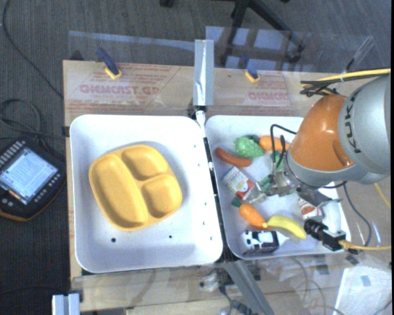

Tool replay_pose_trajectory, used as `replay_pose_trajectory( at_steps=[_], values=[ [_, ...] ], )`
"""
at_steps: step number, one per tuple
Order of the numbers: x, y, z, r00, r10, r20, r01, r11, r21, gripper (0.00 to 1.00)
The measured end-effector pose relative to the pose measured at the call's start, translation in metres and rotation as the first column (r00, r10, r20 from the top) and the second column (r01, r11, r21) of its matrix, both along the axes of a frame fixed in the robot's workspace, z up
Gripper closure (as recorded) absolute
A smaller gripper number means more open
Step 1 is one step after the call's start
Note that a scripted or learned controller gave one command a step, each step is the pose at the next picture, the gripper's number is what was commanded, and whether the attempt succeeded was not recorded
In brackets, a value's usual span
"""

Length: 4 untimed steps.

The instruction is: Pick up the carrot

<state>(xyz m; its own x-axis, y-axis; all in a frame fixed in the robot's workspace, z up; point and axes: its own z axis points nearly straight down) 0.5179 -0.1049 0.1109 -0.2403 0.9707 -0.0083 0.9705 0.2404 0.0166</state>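
One small orange plastic toy carrot (251,213) lies in the right shallow white bin (217,195), near its front-left part, its thick end pointing toward the bin's left wall and its taper running toward a yellow toy banana (285,226) that lies just beside it. It looks light, rigid and smooth, so it should neither crush nor sag, though a glossy tapered body may squirt out of a pinch; the sounder hold is likely across the thick middle, square to its length, rather than near the tip.

The two-finger gripper (276,184) hangs above the middle of that bin, just behind the carrot and apart from it; whether it stands wide or narrow cannot be told at this slant.

Counted in the right bin: one carrot, one banana, one red sausage-shaped toy (231,157), one green leafy toy (249,147), one rounder orange piece (269,142) behind it, one small red-and-white carton (238,180), one black-and-white block (261,240) at the front. The left white bin (85,241) holds one yellow three-compartment plastic tray (136,186). Two bins in all sit on the bench.
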Motion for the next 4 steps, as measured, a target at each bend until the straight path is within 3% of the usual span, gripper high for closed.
replay_pose_trajectory(
  at_steps=[1, 2, 3, 4],
  values=[
    [0.05, -0.028, -0.02, 0.963, -0.27, -0.009, 0.271, 0.963, 0.008, 1.0],
    [0.135, -0.046, -0.021, 0.995, 0.096, -0.008, -0.096, 0.995, -0.004, 1.0],
    [0.15, -0.028, 0.021, 0.957, -0.289, -0.021, 0.289, 0.957, 0.0, 1.0],
    [0.15, -0.047, 0.001, 0.983, 0.183, -0.021, -0.183, 0.983, 0.002, 1.0]
  ],
)
